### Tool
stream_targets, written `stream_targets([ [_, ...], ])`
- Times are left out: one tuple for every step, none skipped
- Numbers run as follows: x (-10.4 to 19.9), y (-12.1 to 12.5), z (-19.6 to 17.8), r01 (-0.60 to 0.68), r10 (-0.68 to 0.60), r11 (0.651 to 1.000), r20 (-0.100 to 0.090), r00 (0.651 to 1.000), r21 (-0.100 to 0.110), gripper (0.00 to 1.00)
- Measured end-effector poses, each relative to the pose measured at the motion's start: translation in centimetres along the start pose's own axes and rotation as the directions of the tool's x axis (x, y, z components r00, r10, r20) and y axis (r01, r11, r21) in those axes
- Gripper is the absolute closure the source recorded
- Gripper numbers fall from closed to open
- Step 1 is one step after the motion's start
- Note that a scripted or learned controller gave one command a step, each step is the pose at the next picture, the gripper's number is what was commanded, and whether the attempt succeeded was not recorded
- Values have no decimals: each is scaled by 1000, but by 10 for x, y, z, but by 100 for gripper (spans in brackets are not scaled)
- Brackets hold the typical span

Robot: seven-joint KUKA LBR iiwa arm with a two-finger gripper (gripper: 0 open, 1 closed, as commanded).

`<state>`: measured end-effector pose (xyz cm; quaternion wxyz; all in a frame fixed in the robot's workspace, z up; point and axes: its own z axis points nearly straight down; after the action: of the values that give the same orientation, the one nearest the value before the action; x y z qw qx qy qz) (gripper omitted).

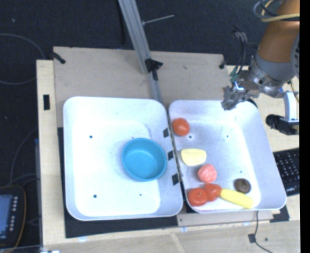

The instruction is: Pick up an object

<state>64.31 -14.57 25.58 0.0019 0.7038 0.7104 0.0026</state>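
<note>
1. You are looking down at two shallow white bins, smooth and plastic-looking with rounded corners, sitting side by side on a pale bench [118,67].
2. The left bin [91,120] is holding a round blue bowl [144,159], glossy and smooth, lying right of the bin's middle, near the wall shared with the right bin.
3. The right bin [250,136] is holding the small pieces you may pick:
   - an orange-red ball [181,126] near the upper left corner;
   - a pale yellow rounded block [193,156] below it;
   - a pink lumpy ball [207,172] lower still;
   - two red rounded pieces [203,194] touching each other at the lower edge;
   - a long yellow banana shape [236,198] just beside them;
   - a small dark brown ball [242,185] just above the banana shape.
4. The gripper [230,102] is hanging over the upper rim of the right bin, well apart from every piece. You cannot tell how its jaws are standing; nothing is showing between them.
5. A grey metal pole [136,36] is slanting down toward the gap between the bins.
6. A black keyboard [288,167] is lying right of the right bin.
</note>
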Motion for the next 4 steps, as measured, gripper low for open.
stream_targets([
  [46,-25,8,-3,3,1000,1,1000,8,100],
  [88,-43,16,-3,3,1000,1,1000,9,100],
  [136,-59,26,-2,2,1000,0,1000,11,100],
  [177,-70,24,-1,1,1000,-2,1000,12,100],
])
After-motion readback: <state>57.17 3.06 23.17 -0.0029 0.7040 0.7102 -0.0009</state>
